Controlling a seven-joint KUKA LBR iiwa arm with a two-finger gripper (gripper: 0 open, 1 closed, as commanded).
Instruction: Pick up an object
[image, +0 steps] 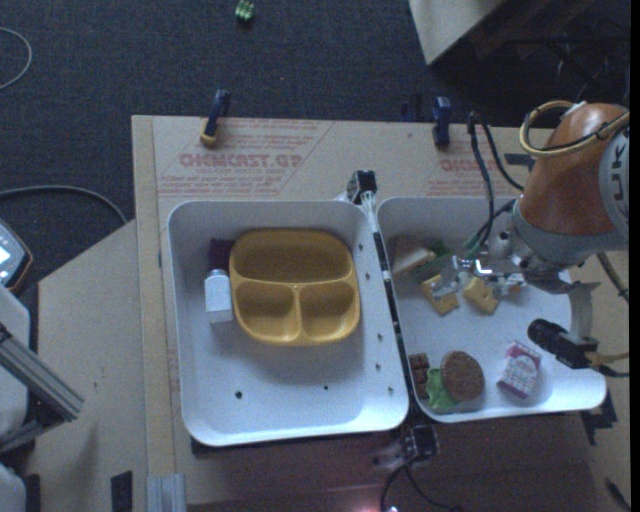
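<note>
Dark carpet is surrounding a pale bench (300, 165) carrying two white bins. The left bin (280, 390) is holding a yellow divided tray (295, 285), w/ a small white bottle (218, 296) standing just beside its left edge. The right bin (500, 408) is holding a brown round patty (463, 375) on sth green, a pink-white carton (519, 370), a sandwich piece (412, 258) & two yellow blocks (440, 293). The gripper (480, 268) is hanging over the right bin, the yellow blocks lying just beside it, on the near side. Grip state: can't tell.
</note>
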